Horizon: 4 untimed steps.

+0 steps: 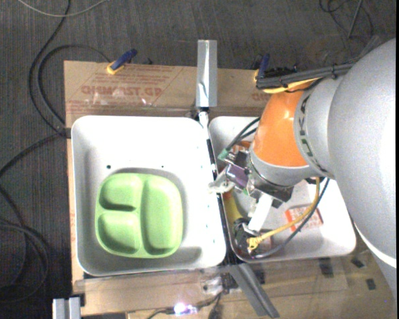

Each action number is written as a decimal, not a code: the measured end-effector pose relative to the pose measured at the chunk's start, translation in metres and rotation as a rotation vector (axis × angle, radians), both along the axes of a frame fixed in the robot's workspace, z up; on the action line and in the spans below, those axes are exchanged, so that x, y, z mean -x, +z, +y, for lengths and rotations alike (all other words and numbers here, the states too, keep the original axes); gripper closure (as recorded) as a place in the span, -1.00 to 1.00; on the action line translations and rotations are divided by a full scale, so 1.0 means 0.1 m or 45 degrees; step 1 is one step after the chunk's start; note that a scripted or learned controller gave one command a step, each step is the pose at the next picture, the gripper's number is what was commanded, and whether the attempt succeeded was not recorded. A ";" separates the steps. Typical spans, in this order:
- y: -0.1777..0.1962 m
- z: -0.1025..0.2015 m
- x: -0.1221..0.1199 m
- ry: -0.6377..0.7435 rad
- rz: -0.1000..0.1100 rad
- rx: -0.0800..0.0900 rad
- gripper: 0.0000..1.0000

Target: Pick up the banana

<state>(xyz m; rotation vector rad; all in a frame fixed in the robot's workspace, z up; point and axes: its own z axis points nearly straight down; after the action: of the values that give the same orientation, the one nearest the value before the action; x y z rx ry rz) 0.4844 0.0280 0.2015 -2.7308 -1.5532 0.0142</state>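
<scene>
The arm reaches down into the right bin (339, 244), and its gripper (227, 176) sits low at that bin's left wall. A dull yellow curved shape, apparently the banana (230, 208), lies along the same wall just below the gripper. Most of it is covered by the wrist, and I cannot tell whether the gripper touches it.
A green divided tray (141, 212) lies in the left bin (86, 145). A small red and white packet (300, 215) rests in the right bin, to the right of the gripper. The arm's big grey and orange body hangs over most of the right bin.
</scene>
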 end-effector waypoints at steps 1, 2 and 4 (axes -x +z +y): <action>-0.23 -0.63 -0.98 0.100 0.004 -0.002 -1.00; -0.23 -0.29 0.02 0.141 0.006 -0.007 -1.00; -1.06 -1.32 -0.17 0.287 0.000 -0.010 -1.00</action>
<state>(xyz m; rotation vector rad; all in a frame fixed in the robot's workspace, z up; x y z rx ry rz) 0.5011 -0.1040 0.0958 -2.5340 -1.8470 0.0086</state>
